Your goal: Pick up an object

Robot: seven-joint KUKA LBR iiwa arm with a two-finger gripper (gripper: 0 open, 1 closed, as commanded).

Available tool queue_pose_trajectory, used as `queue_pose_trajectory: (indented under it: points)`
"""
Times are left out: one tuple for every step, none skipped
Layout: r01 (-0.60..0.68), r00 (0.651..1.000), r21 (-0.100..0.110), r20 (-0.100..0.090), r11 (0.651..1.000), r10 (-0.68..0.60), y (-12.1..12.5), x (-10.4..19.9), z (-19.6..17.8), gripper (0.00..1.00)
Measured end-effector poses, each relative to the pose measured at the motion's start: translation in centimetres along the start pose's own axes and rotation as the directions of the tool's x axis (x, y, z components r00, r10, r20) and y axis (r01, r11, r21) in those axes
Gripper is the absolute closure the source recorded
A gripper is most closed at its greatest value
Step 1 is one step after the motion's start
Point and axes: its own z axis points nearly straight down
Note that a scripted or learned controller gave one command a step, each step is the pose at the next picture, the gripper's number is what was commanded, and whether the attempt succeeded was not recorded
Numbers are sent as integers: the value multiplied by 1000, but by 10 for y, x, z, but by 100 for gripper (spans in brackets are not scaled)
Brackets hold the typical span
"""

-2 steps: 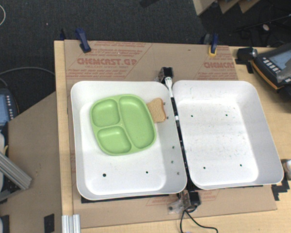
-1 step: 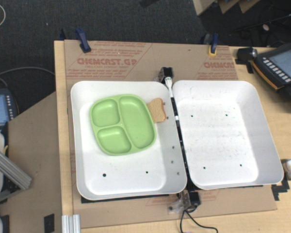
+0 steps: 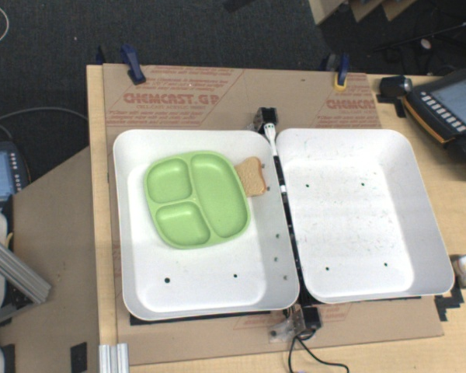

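Where bins meet, glossy green plate (image 3: 196,200), tan slice (image 3: 252,176)

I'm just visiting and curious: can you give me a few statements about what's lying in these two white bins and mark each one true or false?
1. A green divided plate lies in the left bin. True.
2. The plate has three compartments. True.
3. A tan slice of bread lies in the right bin. False: it is in the left bin, at the plate's right edge.
4. The bread sits in the plate's middle. False: it is at the rim.

Green divided plate (image 3: 196,200) in left bin (image 3: 140,286), tan slice (image 3: 252,177) touching plate
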Motion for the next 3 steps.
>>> queue_pose_trajectory:
  points:
    - [2,1000,24,-11,1000,-2,-7,42,147,100]
    - [-4,1000,-4,2,1000,4,34,-14,56,100]
    - [-2,1000,16,-9,1000,2,-5,11,132,100]
